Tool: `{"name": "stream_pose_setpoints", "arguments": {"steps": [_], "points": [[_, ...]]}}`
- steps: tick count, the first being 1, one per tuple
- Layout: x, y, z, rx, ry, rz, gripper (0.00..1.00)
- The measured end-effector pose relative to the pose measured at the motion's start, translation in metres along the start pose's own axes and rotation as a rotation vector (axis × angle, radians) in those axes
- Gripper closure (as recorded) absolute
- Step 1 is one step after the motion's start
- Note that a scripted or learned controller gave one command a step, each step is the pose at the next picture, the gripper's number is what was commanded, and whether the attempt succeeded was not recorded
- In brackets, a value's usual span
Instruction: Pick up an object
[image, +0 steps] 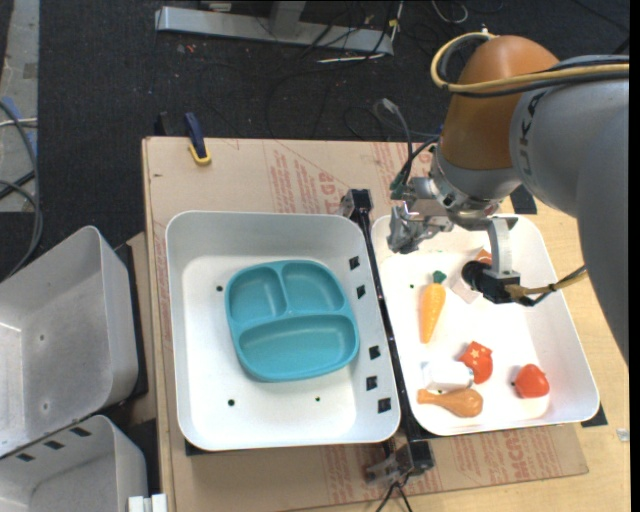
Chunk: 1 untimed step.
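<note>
The end effector (405, 232) hovers at the right bin's (570, 330) upper-left corner — carrying nothing that can be seen. The toy carrot (431, 308) lies just below it, unlifted, so the pick is not yet made.

A teal divided plate (293, 319) lies in the left white bin (190, 250). At eleven o'clock on the table (260, 170), a yellow-tipped clamp (197, 140).
</note>
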<state>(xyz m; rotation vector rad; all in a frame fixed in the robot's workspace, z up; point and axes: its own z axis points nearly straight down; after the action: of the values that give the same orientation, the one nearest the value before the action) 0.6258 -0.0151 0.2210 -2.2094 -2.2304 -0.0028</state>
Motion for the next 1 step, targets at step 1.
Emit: {"name": "stream_pose_setpoints", "arguments": {"steps": [1], "points": [[0.0589, -0.0107, -0.0121, -0.001, -0.001, 0.0, 1.0]]}}
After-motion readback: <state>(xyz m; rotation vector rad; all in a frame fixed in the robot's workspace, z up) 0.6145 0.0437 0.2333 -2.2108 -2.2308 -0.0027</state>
